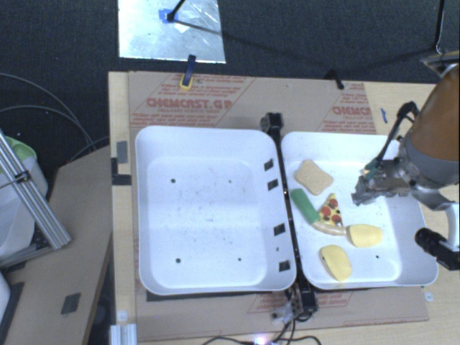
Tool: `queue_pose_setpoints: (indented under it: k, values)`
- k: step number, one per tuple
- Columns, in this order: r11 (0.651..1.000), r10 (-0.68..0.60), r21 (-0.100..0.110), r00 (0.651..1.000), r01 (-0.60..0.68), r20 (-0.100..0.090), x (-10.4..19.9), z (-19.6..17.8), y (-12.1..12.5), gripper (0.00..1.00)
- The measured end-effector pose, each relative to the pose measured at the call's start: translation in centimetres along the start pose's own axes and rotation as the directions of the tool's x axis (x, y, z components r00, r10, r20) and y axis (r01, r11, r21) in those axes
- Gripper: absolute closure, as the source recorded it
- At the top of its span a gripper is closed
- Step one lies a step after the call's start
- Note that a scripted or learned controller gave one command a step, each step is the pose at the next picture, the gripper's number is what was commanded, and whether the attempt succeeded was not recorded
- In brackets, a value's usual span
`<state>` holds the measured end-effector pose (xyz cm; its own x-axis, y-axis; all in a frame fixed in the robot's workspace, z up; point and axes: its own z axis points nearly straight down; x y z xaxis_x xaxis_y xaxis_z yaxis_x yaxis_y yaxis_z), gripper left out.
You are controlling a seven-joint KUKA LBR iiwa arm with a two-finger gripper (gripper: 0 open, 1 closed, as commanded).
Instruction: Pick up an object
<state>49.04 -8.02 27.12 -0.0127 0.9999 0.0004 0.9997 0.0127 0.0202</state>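
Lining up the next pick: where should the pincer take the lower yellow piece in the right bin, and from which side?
Come straight down on the lower yellow piece and close across its narrow middle. It lies flat as an elongated lump, apart from the other yellow piece and the pizza slice, with bare bin floor along both long flanks for the fingers.

arm [438, 128] | cut off at right edge | tool [366, 190] finger state unreadable (too small)

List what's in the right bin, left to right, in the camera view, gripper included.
green piece → tan bread slice → pizza slice → yellow piece at the bin's near edge → pale yellow piece → gripper, over the bin's right part.
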Motion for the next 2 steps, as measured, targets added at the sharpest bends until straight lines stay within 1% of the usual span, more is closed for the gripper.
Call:
queue_pose_setpoints:
  k: [1,2]
  values:
    - [1.000,0.003,0.020,1.000,-0.003,-0.001,5.9,2.8,1.2,1.00]
    - [1.000,0.000,0.010,1.000,0.000,-0.003,12.5,-4.9,0.5,1.00]
